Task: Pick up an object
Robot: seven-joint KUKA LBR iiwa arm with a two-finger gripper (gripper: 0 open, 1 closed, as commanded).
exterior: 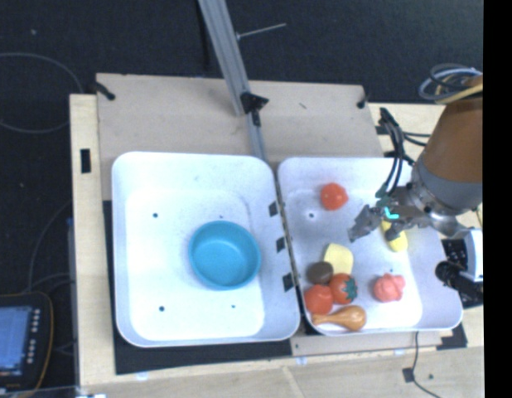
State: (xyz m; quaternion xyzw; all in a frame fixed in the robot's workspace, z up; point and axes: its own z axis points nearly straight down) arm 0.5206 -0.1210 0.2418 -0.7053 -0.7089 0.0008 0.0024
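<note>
My gripper [379, 222] hangs over the upper right part of the right bin [430, 309], its fingers spread and nothing between them. A small yellow object [397, 241] lies just below it, partly covered by the wrist. An orange-red ball [333, 196] sits to the gripper's left, near the bin's back. Toward the front lie a pale yellow piece [340, 259], a brown lump [321, 272], a red tomato-like fruit [320, 297] with a second red fruit [344, 287] beside it, an orange gourd [342, 316] and a pink object [388, 288].
A blue bowl [225, 254] stands in the middle of the left bin [140, 189]. A grey metal post [227, 48] slants up from the divide between the bins. Cables and a black fitting [455, 276] crowd the right bin's right rim.
</note>
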